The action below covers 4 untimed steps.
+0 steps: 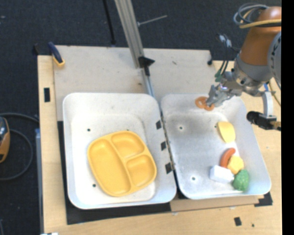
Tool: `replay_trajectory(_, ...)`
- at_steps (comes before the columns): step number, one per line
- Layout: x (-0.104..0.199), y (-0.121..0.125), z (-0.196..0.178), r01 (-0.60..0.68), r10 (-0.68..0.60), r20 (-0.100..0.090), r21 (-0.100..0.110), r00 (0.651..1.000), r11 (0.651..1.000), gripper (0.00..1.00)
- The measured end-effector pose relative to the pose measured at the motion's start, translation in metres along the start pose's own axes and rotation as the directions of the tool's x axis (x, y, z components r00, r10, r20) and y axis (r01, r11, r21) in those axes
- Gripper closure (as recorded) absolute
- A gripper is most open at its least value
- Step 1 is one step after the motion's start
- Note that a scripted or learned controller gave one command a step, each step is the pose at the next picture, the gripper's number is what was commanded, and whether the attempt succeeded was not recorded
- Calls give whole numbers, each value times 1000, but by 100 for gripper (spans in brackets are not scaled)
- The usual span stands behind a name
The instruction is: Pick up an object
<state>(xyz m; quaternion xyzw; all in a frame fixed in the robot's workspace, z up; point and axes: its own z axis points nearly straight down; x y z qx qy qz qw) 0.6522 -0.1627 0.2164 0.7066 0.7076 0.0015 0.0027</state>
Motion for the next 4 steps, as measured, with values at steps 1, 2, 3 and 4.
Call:
replay_trajectory(1, 55, -2, 6, 5, -5, -2, 5, 1000, 1000, 100)
replay_trajectory(2, 107, -13, -3, 5, -5, -3, 5, 1000, 1000, 100)
replay_trajectory(3, 171, -11, -4, 7, -7, -4, 3, 1000, 1000, 100)
replay_trajectory(4, 232, -6, -14, 7, -7, -4, 3, 1000, 1000, 100)
